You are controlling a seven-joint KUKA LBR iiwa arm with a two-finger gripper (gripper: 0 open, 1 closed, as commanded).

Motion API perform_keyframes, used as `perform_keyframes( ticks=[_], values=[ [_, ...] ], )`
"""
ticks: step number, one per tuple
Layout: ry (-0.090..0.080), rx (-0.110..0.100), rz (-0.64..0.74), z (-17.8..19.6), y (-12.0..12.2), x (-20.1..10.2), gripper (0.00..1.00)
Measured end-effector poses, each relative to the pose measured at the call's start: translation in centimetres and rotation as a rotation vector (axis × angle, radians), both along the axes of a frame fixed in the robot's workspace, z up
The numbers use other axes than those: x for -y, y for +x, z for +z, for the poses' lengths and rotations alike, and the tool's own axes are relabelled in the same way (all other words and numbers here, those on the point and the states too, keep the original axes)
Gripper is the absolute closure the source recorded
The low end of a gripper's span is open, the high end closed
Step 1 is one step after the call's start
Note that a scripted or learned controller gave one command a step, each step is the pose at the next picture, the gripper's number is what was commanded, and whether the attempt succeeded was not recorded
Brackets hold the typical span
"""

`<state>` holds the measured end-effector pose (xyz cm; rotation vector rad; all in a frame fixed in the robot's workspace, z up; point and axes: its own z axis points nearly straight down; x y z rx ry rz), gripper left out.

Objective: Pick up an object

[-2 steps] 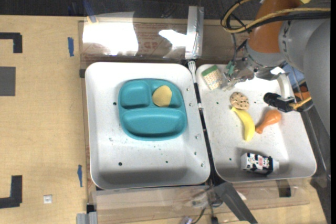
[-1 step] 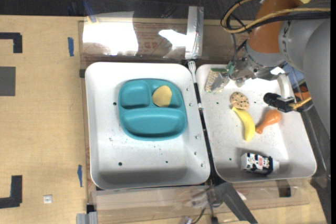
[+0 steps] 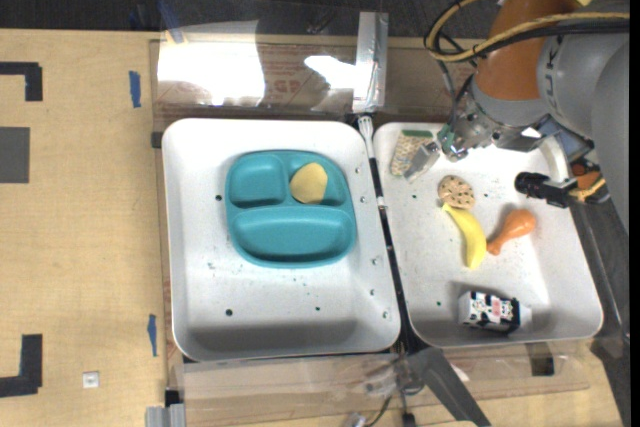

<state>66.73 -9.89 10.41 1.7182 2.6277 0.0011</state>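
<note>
the metal two-finger gripper (image 3: pixel 452 143) hangs low at the right white bin's (image 3: pixel 560 315) far edge, poised to grab the speckled packet (image 3: pixel 407 153); its grip state i cannot tell.

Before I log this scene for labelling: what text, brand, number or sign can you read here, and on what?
No text can be read.
Clear sheet behind the left bin: faint reddish print, too blurred to read.
Black-and-white can in the right bin: pattern or print, too small to read.
Packet near the hand: speckled, no legible words.
</note>
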Motion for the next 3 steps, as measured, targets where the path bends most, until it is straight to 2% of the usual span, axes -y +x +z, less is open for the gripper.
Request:
perform_keyframes(
  ticks=[1,2,3],
  values=[
    [-0.002,0.002,0.027,-1.7,-4.8,4.5,0.00],
    [-0.002,0.011,0.030,-0.4,-4.5,4.3,1.00],
    [0.002,0.012,0.062,8.8,-0.7,-3.4,1.00]
  ],
)
